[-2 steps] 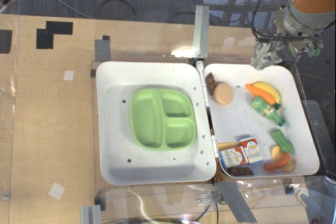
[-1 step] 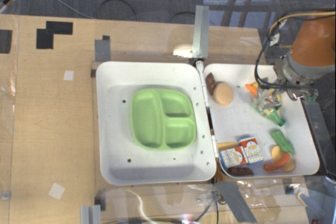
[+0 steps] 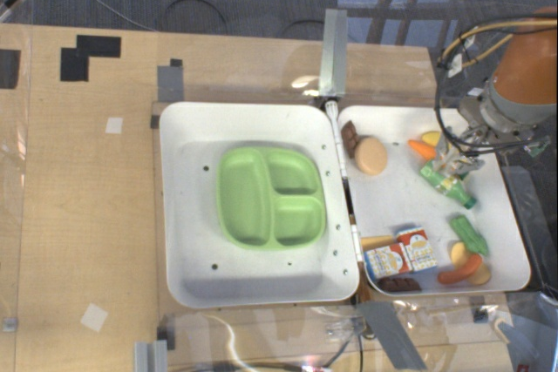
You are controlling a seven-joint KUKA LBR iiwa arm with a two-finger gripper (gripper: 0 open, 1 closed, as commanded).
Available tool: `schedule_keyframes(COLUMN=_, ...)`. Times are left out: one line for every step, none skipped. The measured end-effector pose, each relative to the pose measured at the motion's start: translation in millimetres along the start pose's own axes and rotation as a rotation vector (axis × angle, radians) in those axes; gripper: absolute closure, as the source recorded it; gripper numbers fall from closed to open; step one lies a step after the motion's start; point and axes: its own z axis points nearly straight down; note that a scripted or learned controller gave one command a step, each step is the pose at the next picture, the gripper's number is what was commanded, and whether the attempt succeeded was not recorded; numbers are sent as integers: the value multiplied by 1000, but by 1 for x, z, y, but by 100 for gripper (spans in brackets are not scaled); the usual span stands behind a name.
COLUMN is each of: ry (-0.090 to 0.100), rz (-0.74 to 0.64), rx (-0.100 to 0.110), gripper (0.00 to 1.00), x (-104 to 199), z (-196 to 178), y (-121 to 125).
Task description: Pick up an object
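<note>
Pale wooden bench, glossy white bins; hand over a green packet, its grip indiscernible.

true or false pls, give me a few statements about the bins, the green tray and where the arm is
1. The green tray lies in the left bin. True.
2. The gripper is over the left bin. False: it is over the right bin, at a green packet.
3. The tray has a single compartment. False: it has three.
4. A small carton lies near the right bin's front edge. True.
5. The round tan item sits on the tray. False: it lies in the right bin.
</note>
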Motion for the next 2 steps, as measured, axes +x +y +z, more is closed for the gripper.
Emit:
schedule_keyframes(ry=0, rz=0, rx=0, gripper=0, x=0, z=0, y=0)
schedule_keyframes(ry=-13, rz=6, rx=16, gripper=0, x=3, z=2, y=4)
